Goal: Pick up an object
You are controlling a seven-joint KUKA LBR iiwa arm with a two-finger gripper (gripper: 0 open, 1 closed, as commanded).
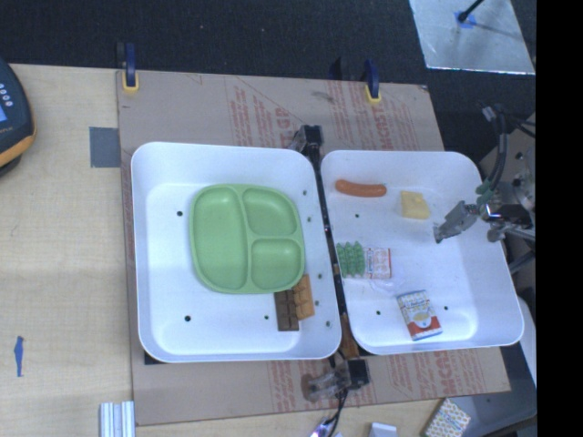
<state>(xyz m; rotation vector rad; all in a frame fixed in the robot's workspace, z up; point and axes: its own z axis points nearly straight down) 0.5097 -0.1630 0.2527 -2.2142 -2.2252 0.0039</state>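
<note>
A light wooden tabletop (64, 262) carries a brown cardboard sheet (228, 107) held by blue clamps (129, 66), with dark carpet beyond. Two white bins sit side by side on it. The left bin (164, 167) holds a green divided plate (246, 238) and a brown chocolate bar (294, 303) just beside its lower edge. The right bin (455, 321) holds a hot dog sausage (361, 188), a yellow cheese wedge (414, 205), a green-and-white packet (363, 260) and a small carton (419, 314), all apart. The end effector (453, 221) hovers over the right bin's right side, nothing between its fingers; how wide they stand I cannot tell.
</note>
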